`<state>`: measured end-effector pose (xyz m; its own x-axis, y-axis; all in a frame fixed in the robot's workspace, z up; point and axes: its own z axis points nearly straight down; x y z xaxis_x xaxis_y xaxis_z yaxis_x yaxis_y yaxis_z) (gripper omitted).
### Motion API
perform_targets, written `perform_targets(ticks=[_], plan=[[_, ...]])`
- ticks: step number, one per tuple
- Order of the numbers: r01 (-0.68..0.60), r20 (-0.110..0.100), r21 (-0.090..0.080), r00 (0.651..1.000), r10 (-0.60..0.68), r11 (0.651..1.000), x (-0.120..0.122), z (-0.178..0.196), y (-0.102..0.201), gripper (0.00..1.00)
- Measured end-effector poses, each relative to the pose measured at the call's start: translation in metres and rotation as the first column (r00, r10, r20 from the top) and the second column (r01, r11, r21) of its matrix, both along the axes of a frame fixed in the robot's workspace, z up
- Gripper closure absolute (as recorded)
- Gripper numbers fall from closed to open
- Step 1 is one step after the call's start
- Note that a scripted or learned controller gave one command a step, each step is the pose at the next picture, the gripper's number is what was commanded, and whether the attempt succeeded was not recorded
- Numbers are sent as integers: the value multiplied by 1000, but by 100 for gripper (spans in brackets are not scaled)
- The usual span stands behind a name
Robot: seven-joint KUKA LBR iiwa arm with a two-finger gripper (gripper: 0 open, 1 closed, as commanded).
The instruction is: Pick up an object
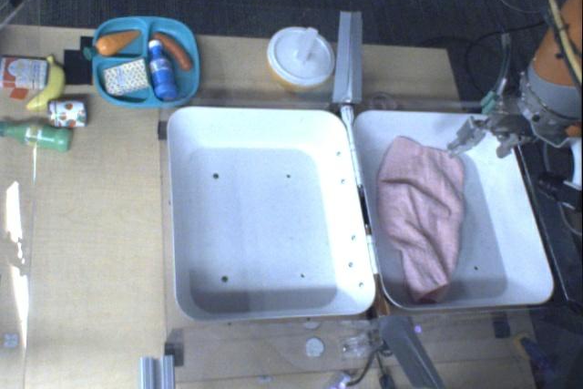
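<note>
A crumpled pink cloth [421, 214] lies in the right bin [510, 278], stretching from the bin's far middle down toward its near edge. My gripper [483, 139] hangs over the far right part of that bin, just right of the cloth's upper corner. Its two fingers are spread apart and open, with nothing between them. The left fingertip [462, 140] is close to the cloth's top right edge. The orange band of the arm [556, 59] shows at the right edge.
The left bin [255, 214] sits beside the right one, with a metal divider [347, 59] behind them. At the back stand a white lidded cup [301, 57] and a blue tray of toy food [146, 59]. A toy banana, can and bottle [41, 105] lie far left.
</note>
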<state>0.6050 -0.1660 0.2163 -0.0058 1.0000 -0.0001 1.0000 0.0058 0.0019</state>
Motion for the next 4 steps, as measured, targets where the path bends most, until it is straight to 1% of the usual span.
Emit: perform_targets(ticks=[1, 2, 3, 4], plan=[[-6, 4, 0, 1000, 6, 1000, 2, 11, 2, 100], [17, 2, 0, 1000, -17, 1000, 6, -11, 38, 100], [17, 2, 0, 1000, -17, 1000, 6, -11, 37, 0], [-58, 0, -1, 998, 58, 998, 17, -67, 17, 0]])
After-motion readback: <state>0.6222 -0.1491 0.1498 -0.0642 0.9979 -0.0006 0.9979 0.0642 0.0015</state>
